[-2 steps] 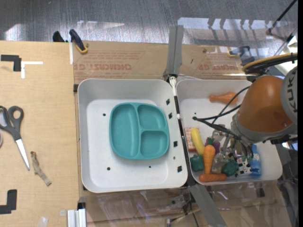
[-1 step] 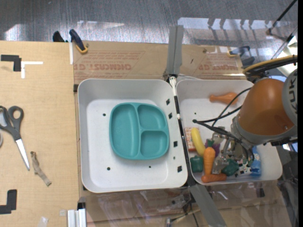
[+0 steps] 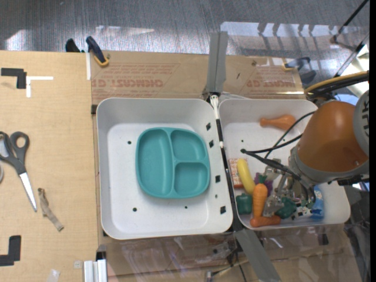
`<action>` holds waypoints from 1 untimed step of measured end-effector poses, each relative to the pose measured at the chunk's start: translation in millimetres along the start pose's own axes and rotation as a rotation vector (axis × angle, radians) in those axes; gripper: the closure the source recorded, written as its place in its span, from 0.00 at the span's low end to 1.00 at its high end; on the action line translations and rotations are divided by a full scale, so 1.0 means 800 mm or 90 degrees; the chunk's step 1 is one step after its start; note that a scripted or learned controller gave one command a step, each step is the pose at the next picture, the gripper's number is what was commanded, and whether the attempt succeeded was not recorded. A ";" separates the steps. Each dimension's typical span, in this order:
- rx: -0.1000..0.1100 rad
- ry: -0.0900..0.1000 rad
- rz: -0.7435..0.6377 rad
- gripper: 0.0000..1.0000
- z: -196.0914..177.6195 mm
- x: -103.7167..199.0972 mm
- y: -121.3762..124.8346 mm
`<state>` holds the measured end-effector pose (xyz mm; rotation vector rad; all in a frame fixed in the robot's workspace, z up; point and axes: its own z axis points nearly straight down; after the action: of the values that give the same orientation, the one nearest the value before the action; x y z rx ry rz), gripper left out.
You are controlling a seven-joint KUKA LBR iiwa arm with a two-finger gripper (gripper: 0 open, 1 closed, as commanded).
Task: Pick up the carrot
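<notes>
My bench (image 3: pixel 47 157) was the broadest thing there, pale brown board running off to the left, with two shallow white bins side by side on it. The left bin (image 3: pixel 111 175) held a teal divided plate (image 3: pixel 173 162) lying flat near its middle. The right bin (image 3: pixel 258 113) sat just beside it, their rims touching along the centre.

My arm (image 3: pixel 333 137) came in from the right, its orange band bulging over the right bin's near right part. Below it my claw (image 3: pixel 286 194) hung low over the clutter in the bin's near end. Cables and my own wrist covered the fingers, so I could not tell whether they were spread or pressed together, nor whether anything sat between them.

The carrot (image 3: pixel 260 199) stood roughly on end in the near part of the right bin, just left of my claw, its orange body between a yellow banana-like piece (image 3: pixel 244 175) to the far left and a small green block (image 3: pixel 243 203) on its left. A tan drumstick shape (image 3: pixel 278 121) lay well apart at the far end of the same bin.

Out on the bench, far left, lay a pair of scissors (image 3: pixel 19 163).
</notes>
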<state>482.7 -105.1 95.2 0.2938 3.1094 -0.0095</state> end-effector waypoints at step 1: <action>0.004 0.001 0.045 0.00 0.000 0.001 0.001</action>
<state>482.1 -103.9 95.2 0.4032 3.0991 -0.0174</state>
